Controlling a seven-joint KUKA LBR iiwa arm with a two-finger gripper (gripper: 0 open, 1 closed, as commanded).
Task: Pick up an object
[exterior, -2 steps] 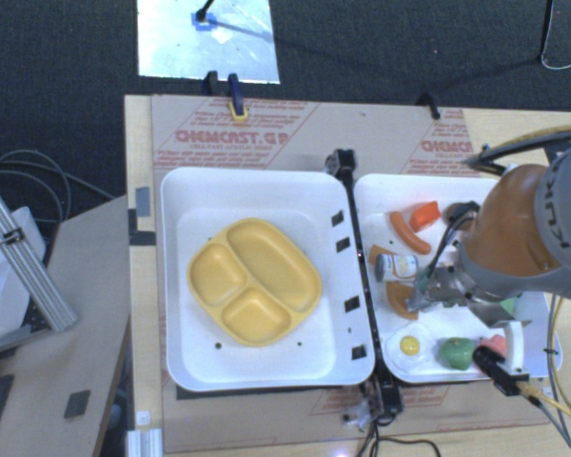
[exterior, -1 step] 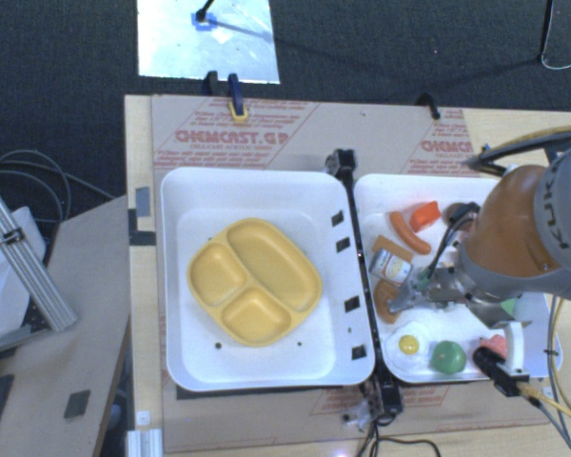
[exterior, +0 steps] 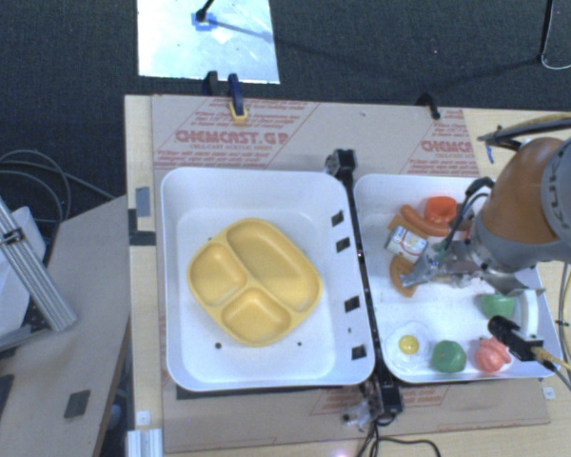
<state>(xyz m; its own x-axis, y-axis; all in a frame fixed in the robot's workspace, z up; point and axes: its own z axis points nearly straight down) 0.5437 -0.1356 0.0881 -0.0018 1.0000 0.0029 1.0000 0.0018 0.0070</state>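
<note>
The right bin holds several toy foods. An orange piece, a sausage and a small can lie near its far left. A brown-orange piece sits just below them. My gripper hangs low over the bin's middle, right beside the brown-orange piece and the can, on the grey arm with its orange band. Along the near edge lie a fried egg, a green ball and a pink piece. A pale green piece is partly hidden by the arm.
The left bin carries a yellow divided plate. A black divider with clips separates the bins. A cable crosses the right bin's near corner. Metal bars stand at the far left.
</note>
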